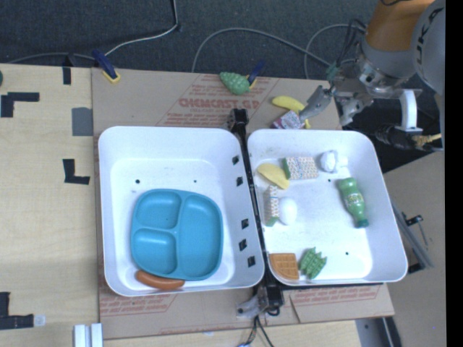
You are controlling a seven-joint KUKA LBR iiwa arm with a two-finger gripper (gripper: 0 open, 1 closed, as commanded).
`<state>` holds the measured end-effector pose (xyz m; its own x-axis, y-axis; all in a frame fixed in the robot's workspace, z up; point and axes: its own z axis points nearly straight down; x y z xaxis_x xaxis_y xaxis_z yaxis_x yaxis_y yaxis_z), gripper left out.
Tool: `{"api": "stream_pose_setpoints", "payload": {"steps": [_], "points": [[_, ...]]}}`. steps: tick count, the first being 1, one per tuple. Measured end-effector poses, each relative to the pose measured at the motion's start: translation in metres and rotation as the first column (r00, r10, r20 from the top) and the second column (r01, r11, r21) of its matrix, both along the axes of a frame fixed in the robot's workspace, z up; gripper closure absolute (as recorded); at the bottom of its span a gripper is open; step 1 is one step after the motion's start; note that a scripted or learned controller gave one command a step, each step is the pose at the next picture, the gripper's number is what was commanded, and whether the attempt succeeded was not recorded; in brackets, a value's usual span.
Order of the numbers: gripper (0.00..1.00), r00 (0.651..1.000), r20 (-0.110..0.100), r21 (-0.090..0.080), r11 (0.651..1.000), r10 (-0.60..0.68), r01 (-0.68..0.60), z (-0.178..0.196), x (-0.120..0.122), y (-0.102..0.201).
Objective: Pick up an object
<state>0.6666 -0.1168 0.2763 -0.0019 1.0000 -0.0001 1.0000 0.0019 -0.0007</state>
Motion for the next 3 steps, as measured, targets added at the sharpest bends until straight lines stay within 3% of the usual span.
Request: {"api": "stream_pose_setpoints", "payload": {"steps": [1, 2, 3], "points": [[0.00, 1.000, -0.005, 0.001, 1.000, 0.000, 0.000, -0.103, 0.001, 0.007], [0.00, 1.000, 0.010, -0.004, 1.000, 0.000, 0.000, -0.185, 0.005, 0.018], [0.00, 1.000, 0.011, -0.005, 1.000, -0.001, 0.001, -0.185, 0.005, 0.020]]}}
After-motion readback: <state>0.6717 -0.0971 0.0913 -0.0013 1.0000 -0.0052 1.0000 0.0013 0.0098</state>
